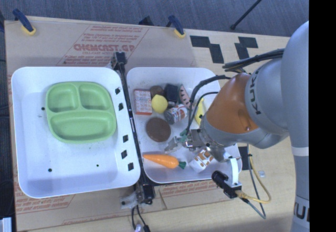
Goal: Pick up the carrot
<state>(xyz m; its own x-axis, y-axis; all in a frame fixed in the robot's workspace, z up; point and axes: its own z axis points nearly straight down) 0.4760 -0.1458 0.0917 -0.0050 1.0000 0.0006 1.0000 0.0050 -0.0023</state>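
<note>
An orange carrot (pixel 161 160) with a green stub at its right end lies flat near the front edge of the right bin (pixel 137 80). My gripper (pixel 181 141) hangs low in that bin, just above and to the right of the carrot and a short gap away from it. Nothing shows in its grasp. The grey arm with its orange band (pixel 233 110) covers the right part of the bin.
Behind the carrot in the right bin are a brown disc (pixel 158 129), a yellow lemon (pixel 159 103), a small can (pixel 176 115), a red-and-white packet (pixel 142 101) and a dark item (pixel 171 92). A small carton (pixel 202 161) sits right of the carrot. The left bin holds a green divided plate (pixel 80 111).
</note>
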